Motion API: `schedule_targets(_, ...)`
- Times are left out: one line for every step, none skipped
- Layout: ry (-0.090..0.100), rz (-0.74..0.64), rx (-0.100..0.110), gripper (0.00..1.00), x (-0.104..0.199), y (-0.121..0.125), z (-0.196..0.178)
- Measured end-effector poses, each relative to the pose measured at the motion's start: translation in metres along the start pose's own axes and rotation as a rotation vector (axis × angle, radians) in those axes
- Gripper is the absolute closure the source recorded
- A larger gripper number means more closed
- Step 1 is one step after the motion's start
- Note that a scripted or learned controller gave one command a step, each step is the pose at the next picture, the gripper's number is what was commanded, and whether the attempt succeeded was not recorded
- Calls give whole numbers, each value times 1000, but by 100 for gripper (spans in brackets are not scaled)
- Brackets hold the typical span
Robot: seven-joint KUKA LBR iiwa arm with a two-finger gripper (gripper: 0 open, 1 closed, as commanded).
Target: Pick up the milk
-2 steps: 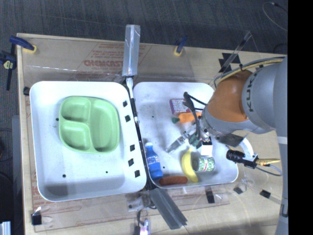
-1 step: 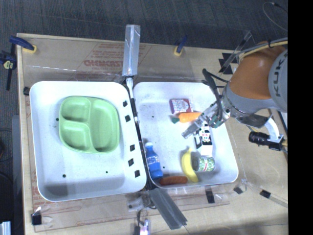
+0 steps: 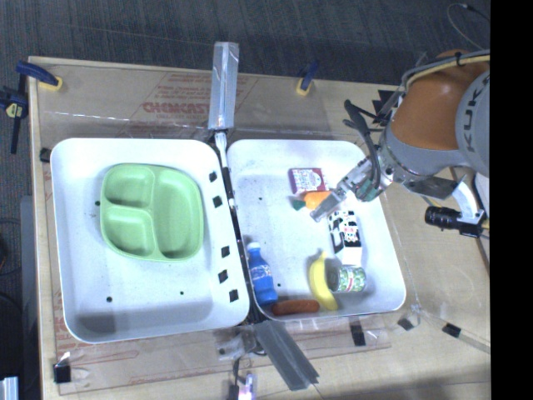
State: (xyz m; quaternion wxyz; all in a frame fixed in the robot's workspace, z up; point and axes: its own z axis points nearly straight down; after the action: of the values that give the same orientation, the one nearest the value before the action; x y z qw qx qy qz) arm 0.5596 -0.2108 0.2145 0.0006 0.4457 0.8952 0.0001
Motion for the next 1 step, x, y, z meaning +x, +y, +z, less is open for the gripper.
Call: schedule_targets(2, -119, 2, 0, 26, -29, 58)
